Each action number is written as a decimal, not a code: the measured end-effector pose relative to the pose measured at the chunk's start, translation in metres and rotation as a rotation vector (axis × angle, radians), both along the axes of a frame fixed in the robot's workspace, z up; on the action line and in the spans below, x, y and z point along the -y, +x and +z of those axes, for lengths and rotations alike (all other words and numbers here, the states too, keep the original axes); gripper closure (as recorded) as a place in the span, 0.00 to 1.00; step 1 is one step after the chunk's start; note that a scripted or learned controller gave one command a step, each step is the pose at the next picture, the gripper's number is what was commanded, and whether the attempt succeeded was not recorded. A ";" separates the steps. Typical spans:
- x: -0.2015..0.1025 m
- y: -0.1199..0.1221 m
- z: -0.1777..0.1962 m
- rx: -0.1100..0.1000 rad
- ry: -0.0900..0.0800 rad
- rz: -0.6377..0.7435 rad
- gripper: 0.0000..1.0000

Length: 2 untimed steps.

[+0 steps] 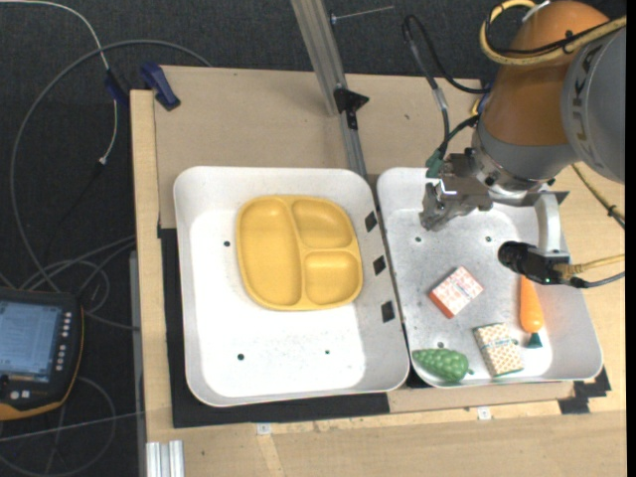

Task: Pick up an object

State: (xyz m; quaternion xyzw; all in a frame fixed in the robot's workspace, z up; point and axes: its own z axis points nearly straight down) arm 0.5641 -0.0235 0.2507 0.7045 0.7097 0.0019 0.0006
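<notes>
Gripper (435,210) hangs over the upper-left part of the right bin (417,266), near its back rim; can't tell from this slant how it's set, and nothing is seen caught in it. It sits well apart from the objs, which lie toward the bin's front.

Objs in right bin: small pink-and-white box (456,291) mid-bin, tilted; orange carrot (532,306) w/ green tip, lengthwise near right wall; patterned tan block (499,350) at front; green bumpy veg-like item (441,365) against front-left rim.

Left bin (204,256) holds a yellow 3-compartment tray (298,250), smooth plastic, rounded corners.

Both bins white, shallow, speckled, side by side on a tan bench (248,117). Metal pole (323,43) slants up from between the bins. Dark carpet (60,117) round the bench, loose cables on it, handheld pendant (35,351) w/ lit screen at lower left.
</notes>
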 end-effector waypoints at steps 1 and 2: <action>-0.047 0.033 0.004 0.000 0.000 -0.001 1.00; -0.098 0.061 0.001 -0.001 0.000 -0.001 1.00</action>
